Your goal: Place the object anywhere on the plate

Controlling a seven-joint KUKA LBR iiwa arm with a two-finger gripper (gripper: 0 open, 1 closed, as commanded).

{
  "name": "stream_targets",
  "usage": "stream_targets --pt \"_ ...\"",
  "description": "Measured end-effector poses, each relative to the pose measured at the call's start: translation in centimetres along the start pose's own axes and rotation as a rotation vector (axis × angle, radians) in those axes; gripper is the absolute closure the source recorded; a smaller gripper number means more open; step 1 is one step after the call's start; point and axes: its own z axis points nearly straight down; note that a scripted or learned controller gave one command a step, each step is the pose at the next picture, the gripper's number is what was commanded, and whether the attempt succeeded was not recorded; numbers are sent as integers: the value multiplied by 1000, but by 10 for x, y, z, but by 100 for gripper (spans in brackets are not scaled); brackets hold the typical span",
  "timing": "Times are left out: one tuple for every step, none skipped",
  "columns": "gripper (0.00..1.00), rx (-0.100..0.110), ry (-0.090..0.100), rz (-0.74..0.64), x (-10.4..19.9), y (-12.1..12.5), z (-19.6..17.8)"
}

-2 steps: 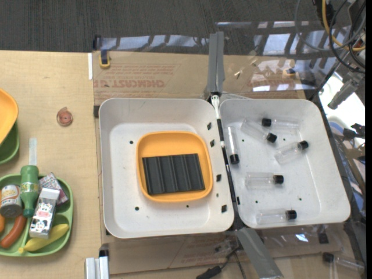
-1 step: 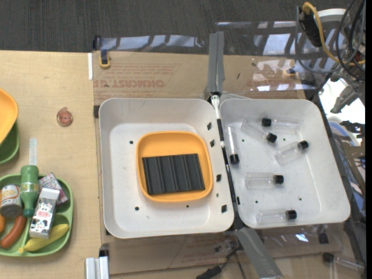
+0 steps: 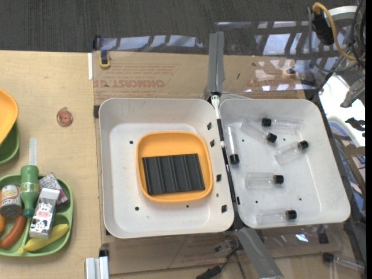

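Observation:
An orange plate [image 3: 174,139] lies in the middle of the left white bin [image 3: 116,173]. A dark grey ribbed rectangular pad [image 3: 176,174] lies flat on the plate and covers most of its centre. The right white bin [image 3: 325,173] holds several clear vials with black caps, scattered and lying on their sides. One vial [image 3: 232,146] lies along the bin's left wall, another vial [image 3: 261,181] is near the middle, and a third vial [image 3: 273,217] is by the front wall.
On the wooden bench to the left stand a green tray [image 3: 64,231] of toy food and bottles, an orange bowl [image 3: 7,116] and a small pink disc [image 3: 64,117]. Cardboard [image 3: 151,80] lies under the bins. Cables and metal framing [image 3: 325,28] crowd the top right.

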Motion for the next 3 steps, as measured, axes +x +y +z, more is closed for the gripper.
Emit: stream_targets --pt "0 0 1 -1 0 0 2" --pt "0 1 -1 0 -8 1 -12" --pt "0 1 -1 2 0 1 3"
